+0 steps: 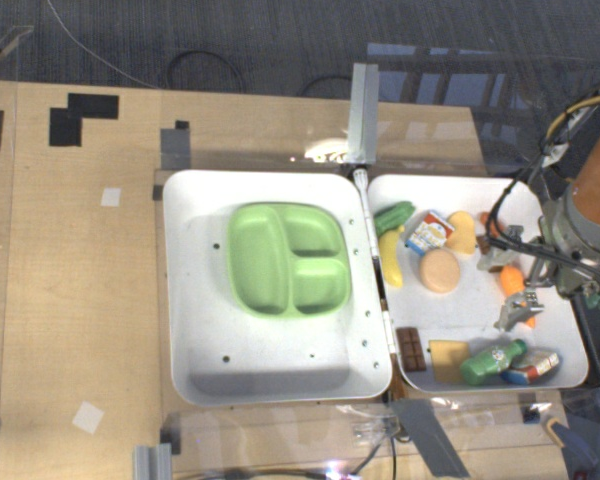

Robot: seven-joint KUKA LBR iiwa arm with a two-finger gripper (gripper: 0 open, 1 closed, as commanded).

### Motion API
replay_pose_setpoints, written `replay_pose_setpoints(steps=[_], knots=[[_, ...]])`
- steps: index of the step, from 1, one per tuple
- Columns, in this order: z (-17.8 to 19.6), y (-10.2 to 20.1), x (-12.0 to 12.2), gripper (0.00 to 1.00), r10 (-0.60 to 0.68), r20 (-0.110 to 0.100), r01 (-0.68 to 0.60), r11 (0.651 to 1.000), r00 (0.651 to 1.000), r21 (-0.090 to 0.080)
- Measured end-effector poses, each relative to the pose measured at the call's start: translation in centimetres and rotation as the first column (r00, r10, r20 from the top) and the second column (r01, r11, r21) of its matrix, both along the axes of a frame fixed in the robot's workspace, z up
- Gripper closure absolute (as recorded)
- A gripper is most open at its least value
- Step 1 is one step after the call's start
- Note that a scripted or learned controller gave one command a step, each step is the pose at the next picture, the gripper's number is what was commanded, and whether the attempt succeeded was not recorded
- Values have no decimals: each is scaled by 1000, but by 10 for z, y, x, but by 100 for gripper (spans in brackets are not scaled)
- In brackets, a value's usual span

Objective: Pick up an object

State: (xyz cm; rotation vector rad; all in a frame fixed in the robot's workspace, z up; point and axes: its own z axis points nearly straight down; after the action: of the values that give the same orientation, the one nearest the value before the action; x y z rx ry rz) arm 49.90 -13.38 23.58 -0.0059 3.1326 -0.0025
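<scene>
- Grey metal gripper (520,313) hangs low at the right bin's (580,363) right side, beside a small orange object (511,279); whether it is open or closed, I cannot tell.
- Risk: the rounded, smooth orange piece could roll or slip from the grip.
- Nearby: a beige egg-like lump (441,270), a green bottle (493,363), a flat brown chocolate bar (410,348).
- The left bin (195,368) holds a moulded green divided tray (286,258).

From my station I see the arm (592,203) as a bulky grey body with an orange-brown band on its rounded upper part. Black cables (520,183) loop along its side, with a lighter, yellowish line among them. Toward the end it narrows to dull metal parts, where the gripper (517,313) shows thin grey pieces.
</scene>
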Motion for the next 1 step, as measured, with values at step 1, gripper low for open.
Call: replay_pose_setpoints(steps=[1], knots=[[-127,-69,34,0,-64,-12,64,998,998,3]])
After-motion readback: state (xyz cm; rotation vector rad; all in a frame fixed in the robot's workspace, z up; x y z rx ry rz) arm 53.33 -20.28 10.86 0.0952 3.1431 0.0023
